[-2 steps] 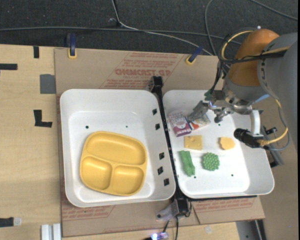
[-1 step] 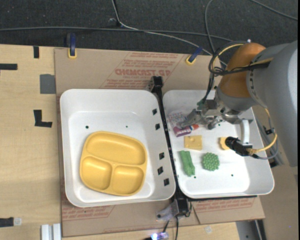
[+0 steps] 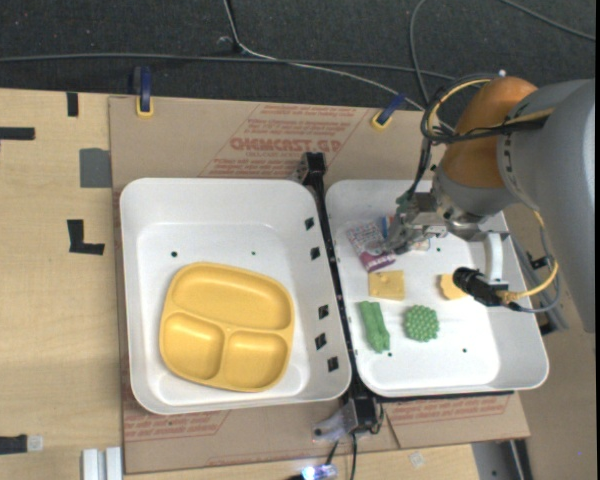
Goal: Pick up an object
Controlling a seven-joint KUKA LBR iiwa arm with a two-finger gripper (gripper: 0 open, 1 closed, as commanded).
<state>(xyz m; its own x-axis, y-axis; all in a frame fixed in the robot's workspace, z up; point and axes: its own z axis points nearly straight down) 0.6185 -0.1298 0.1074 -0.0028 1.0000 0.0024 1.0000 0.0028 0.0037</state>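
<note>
Pincer (image 3: 398, 230), opening state impossible to tell, poised just beside purple packet (image 3: 371, 249), which lies toward the yellow tray (image 3: 225, 325).

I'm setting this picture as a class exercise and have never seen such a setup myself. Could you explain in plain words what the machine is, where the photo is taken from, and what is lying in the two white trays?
The photo comes from one fixed camera above a bench, looking down at a slant. The grey machine with the orange band, reaching in from the right, is a robot arm. Its gripper hangs over the right bin, close above a purple-and-white packet. I cannot tell whether it holds anything.

That bin also contains a tan square block, a long green piece, a bumpy green ball and a small yellow item.

The left bin holds a yellow plate with three compartments.
</note>
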